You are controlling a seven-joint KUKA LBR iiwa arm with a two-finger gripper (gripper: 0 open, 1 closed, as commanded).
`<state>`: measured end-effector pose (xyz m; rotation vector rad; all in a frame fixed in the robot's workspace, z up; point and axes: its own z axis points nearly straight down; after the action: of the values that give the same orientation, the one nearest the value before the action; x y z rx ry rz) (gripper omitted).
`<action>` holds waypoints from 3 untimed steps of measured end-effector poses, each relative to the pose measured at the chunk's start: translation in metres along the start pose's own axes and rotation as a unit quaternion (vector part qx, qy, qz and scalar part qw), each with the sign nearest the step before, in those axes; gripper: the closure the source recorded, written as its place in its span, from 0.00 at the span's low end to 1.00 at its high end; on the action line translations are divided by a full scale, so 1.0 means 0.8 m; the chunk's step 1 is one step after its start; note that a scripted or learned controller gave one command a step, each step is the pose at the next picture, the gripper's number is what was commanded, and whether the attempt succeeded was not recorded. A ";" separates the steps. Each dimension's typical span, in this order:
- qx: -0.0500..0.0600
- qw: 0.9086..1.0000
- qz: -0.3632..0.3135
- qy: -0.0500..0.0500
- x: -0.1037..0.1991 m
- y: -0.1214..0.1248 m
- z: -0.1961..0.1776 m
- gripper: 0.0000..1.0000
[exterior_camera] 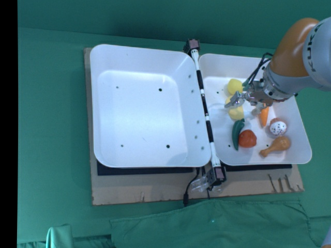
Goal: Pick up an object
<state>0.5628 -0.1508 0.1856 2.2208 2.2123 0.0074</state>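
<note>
We cannot tell how the metal two-finger gripper (236,102) is set; glare blurs it. The grey arm (289,71) slants in over the right white bin (302,154). Round yellow plastic fruit (235,85) sits just above it, another (236,112) just below.

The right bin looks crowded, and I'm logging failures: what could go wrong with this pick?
1. The gripper hangs between two small yellow toy fruits, so it may nudge one instead of grasping.
2. The green toy pepper touches the red toy tomato; picking either could drag both.
</note>
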 end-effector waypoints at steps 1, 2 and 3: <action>-0.008 1.000 0.002 -0.003 -0.003 0.004 -0.018 1.00; -0.001 1.000 0.000 -0.001 -0.005 0.005 -0.075 1.00; -0.002 1.000 -0.001 -0.001 0.004 0.008 -0.153 1.00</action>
<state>0.5684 -0.1475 0.3080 2.2160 2.2117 0.0086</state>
